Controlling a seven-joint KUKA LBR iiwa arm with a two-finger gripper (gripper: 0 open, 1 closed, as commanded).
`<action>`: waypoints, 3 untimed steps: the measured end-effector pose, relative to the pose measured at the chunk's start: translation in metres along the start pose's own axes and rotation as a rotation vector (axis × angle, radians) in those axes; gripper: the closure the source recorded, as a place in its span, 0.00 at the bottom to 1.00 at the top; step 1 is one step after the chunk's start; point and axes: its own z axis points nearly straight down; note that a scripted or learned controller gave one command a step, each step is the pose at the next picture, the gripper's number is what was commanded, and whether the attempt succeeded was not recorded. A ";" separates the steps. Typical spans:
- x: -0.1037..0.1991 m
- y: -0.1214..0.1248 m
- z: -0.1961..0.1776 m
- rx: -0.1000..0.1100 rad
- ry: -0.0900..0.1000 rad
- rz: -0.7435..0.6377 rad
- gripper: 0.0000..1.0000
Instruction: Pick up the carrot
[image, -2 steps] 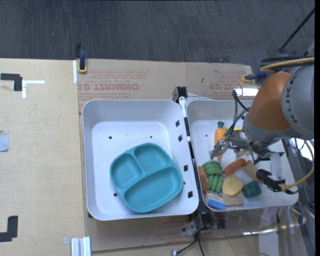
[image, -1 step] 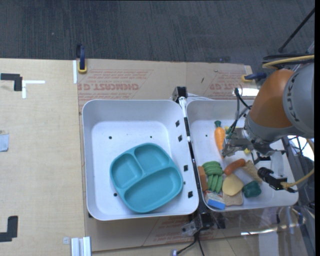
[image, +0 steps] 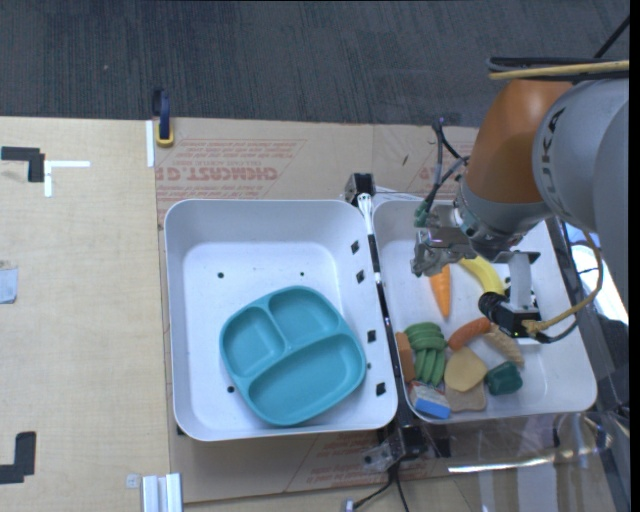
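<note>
Two bins sit side by side on the bench (image: 80, 330). The left bin (image: 190, 300) holds a divided plate (image: 292, 353), lying toward its front. The right bin (image: 565, 385) holds a cluster of toy foods. The carrot (image: 441, 293) lies near that bin's middle, just left of the banana (image: 482, 274). The gripper (image: 434, 258) hangs directly over the carrot's rear end. The remaining foods lie in front of the carrot.

Lighting is bright and even, apparently from overhead. The two shallow white plastic bins (image: 265, 225) look nearly washed out, with soft shadows along their inner walls. A faint shadow sits beneath the teal divided plastic plate (image: 293, 353). The large grey-and-orange robot arm (image: 550, 130) appears slightly soft; focus elsewhere is moderate.
</note>
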 end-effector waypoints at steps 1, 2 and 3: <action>0.000 0.000 0.000 0.000 0.000 0.001 0.00; -0.116 0.009 0.101 0.005 0.002 0.325 0.00; -0.117 0.009 0.092 0.007 0.000 0.319 1.00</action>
